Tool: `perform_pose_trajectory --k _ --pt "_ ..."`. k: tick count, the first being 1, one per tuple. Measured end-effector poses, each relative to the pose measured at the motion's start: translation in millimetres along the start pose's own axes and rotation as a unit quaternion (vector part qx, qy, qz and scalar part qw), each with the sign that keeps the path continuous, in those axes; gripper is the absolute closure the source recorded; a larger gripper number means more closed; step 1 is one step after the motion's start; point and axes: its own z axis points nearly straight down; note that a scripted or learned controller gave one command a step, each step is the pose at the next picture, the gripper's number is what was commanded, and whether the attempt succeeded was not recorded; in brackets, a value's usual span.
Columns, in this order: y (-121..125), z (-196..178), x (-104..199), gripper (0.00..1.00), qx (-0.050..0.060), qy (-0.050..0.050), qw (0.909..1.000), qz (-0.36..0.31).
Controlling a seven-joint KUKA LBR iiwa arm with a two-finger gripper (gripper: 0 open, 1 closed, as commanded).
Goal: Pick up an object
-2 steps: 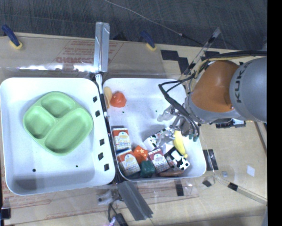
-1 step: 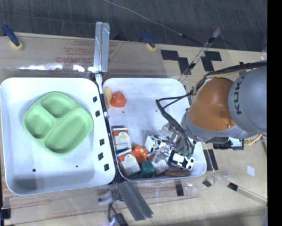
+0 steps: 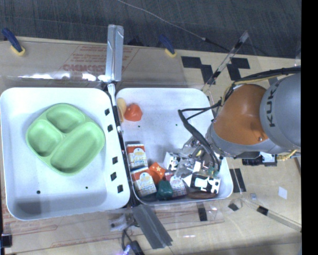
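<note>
The gripper hangs low over the clutter at the right bin's near edge; whether it is clenched I cannot tell.

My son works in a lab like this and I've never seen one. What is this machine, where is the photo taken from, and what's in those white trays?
The photo comes from one fixed camera above the bench, looking down at a slant. The grey and orange shape at the right is a robot arm, reaching in from that side. At its end is a two-finger gripper, lowered into the right bin. I cannot tell from here whether it holds anything.

The left bin holds a green divided plate. The right bin holds a small orange toy near its top left, and a pile along the bottom: two small cartons, an orange piece, a dark green item and some black-and-white things under the gripper. The job is simply to pick one up.
</note>
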Motion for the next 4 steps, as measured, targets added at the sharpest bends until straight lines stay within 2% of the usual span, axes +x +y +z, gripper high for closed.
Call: perform_pose_trajectory --k 1,2,3,4 --pt "65 13 40 1.0 0.002 0.005 0.9984 0.057" --pt "91 19 12 1.0 0.006 0.012 0.9879 0.154" --pt "132 -169 15 1.0 0.002 0.011 0.9834 0.181" --pt "166 -137 -37 1.0 0.006 0.016 0.9814 0.191"
